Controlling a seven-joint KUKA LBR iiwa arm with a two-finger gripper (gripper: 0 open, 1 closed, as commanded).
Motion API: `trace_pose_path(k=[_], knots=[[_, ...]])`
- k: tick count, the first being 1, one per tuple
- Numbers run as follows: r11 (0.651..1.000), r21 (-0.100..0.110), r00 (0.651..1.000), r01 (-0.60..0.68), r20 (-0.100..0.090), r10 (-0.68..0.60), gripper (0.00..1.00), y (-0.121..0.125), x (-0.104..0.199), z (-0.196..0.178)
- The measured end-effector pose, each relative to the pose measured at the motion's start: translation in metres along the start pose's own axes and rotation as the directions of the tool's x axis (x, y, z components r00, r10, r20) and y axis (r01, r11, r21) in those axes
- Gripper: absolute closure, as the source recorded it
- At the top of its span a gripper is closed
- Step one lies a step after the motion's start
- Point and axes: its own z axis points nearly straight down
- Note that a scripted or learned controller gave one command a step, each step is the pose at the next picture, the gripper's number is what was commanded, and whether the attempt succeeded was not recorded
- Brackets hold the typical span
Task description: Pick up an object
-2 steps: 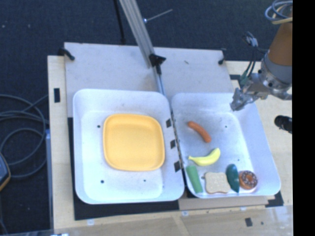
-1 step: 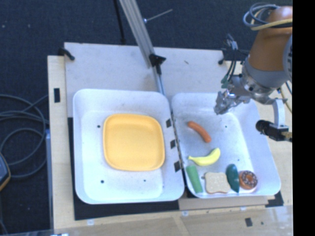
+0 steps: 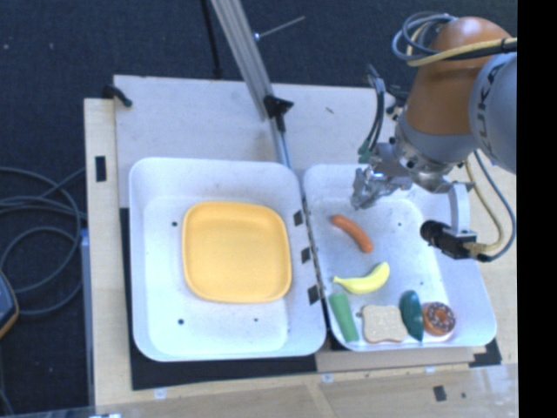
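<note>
Currently your gripper (image 3: 369, 192) hangs over the right bin (image 3: 452, 273), just above the hot dog (image 3: 352, 232); can't tell its grip state. Yellow plate (image 3: 236, 252) sits in the left bin (image 3: 157, 233).

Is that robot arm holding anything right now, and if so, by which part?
Nothing is held. The tool hangs over the right bin, above the hot dog, with no item between its fingers.

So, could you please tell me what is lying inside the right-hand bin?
The right-hand bin holds a hot dog, a banana, a green cucumber, a bread slice, a green pepper and a donut. The arm covers the bin's far corner.
</note>
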Motion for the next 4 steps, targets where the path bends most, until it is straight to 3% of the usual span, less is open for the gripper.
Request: trace_pose_path(k=[1, 3, 4], knots=[[1.000, 0.001, 1.000, -0.001, 0.000, 0.001, 1.00, 0.009, 0.043, 0.006], [1.000, 0.001, 1.000, 0.001, 0.000, -0.001, 1.00, 0.004, 0.140, 0.027], [1.000, 0.000, 1.000, -0.004, 0.000, 0.004, 0.00, 0.005, 0.138, 0.027]])
